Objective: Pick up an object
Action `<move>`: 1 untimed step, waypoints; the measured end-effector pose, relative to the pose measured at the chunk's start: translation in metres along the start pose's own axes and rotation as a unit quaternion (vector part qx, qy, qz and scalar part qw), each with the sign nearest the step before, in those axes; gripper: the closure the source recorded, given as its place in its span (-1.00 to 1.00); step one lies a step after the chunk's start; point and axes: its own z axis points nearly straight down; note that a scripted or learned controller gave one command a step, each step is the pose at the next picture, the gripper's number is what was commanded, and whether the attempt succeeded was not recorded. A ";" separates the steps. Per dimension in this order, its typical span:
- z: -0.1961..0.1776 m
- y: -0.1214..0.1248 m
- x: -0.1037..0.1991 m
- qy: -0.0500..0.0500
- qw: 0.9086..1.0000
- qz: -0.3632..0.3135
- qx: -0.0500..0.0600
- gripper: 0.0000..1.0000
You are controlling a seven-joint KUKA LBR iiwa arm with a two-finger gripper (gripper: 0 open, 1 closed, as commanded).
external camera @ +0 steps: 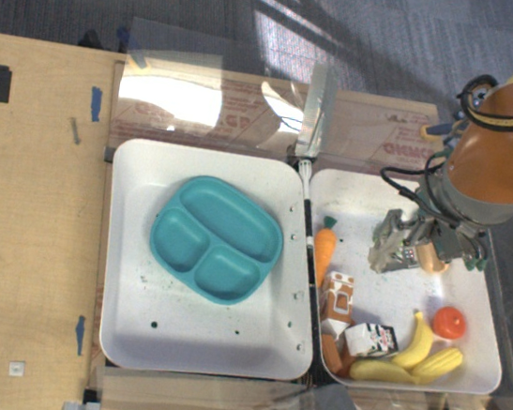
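My gripper (418, 249) hangs over the upper middle of the right bin (486, 307), below the arm's orange band (507, 140). A small tan object (431, 260) shows at the gripper's lower edge; I cannot tell whether it is held. Left of the gripper, an orange carrot (323, 254) lies along the bin's left wall. Below the carrot is a brown and white carton (338, 296), then a black and white carton (370, 339). Two yellow bananas (410, 356) lie at the front, with a red tomato (449, 321) above them.
The left bin (119, 303) holds a teal divided plate (217, 238). A brown sausage-like piece (331, 354) sits in the right bin's front left corner. The raised rims between the two bins meet at the middle (305, 253). A cardboard sheet (18, 213) covers the bench at left.
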 end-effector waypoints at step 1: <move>0.072 -0.025 -0.087 0.001 0.998 -0.055 -0.002 1.00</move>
